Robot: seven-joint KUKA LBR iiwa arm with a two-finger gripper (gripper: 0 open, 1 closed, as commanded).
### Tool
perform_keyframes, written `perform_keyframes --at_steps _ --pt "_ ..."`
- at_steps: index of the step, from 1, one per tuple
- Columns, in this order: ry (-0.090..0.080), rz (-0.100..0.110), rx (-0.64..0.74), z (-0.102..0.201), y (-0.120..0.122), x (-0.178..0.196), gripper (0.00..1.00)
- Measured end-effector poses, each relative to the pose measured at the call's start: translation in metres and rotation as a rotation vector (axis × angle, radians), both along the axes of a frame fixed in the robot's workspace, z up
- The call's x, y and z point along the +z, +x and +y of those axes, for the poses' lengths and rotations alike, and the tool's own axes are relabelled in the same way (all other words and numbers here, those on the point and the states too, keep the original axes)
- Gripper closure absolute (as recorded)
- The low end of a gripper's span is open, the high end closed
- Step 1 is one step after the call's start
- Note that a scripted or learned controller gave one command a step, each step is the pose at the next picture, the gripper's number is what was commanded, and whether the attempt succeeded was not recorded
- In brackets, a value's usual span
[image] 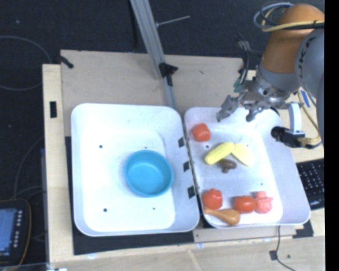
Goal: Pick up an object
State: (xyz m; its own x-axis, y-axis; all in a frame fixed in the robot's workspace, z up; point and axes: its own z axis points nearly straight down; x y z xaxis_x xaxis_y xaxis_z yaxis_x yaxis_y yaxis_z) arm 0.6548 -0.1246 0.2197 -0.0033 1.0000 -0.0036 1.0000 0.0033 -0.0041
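My gripper [237,115] hangs over the far edge of the right bin [282,168], fingers spread open with nothing between them. Below and left of it lies a small red-orange piece [201,132]. A yellow banana-like piece [219,152] and a pale yellow wedge [243,154] lie mid-bin with a small brown item [229,165] touching them. Along the near edge sit a red piece [212,199], an orange pear shape [226,215], a red tomato-like piece [244,204] and a pink piece [263,202].
The left bin [90,151] holds a blue bowl [149,173]. A grey metal pole [150,33] slants from the top down to the divide between the bins. A keyboard [312,179] and cables lie at the right of the bench.
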Motion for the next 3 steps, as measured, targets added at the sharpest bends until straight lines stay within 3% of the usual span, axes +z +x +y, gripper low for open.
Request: perform_keyframes --at_steps 2,3 --pt "-0.001 0.001 -0.010 -0.009 -0.005 -0.116 0.00" --pt "0.001 -0.010 -0.013 -0.009 -0.003 -0.099 1.00"
